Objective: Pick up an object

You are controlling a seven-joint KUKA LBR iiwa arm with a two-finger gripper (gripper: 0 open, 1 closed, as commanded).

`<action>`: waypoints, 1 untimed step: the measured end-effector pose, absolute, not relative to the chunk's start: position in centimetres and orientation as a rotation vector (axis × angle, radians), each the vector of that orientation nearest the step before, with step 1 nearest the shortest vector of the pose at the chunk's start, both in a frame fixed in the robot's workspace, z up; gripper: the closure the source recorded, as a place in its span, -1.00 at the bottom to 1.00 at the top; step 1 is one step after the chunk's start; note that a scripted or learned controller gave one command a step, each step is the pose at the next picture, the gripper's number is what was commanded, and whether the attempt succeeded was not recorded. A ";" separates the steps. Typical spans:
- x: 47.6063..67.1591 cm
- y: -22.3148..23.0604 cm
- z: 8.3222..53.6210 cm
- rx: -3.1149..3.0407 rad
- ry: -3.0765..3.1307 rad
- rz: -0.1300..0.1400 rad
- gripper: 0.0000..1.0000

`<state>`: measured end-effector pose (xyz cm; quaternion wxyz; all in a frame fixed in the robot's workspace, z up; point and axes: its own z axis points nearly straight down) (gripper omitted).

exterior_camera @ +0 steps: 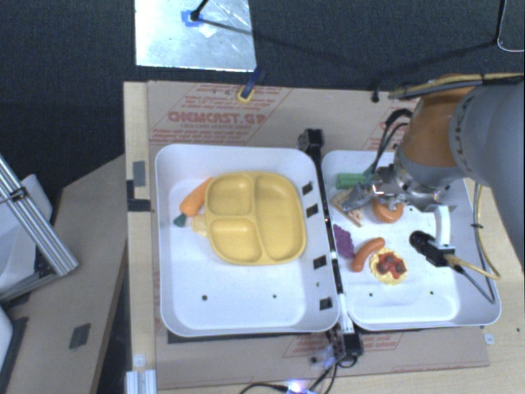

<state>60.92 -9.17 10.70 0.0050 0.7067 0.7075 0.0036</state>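
A small round orange toy (388, 212) lies in the right bin (410, 310) directly beneath the gripper (373, 195), probably the pick target since the arm is poised over it. It looks smooth and rounded. Whether the jaws are apart or together cannot be told; a sausage (368, 253) lies below them and a yellow tray (250, 217) lies well to their left.

Even, bright overhead light washes the white bins (246, 318) nearly flat, with faint soft shadows. Glare streaks the metal sheet (195, 21) at the top. The picture is slightly soft and grainy, darkest over the surrounding carpet (57, 56).
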 end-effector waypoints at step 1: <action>60.8 -9.1 11.4 2.214 2.219 0.009 1.00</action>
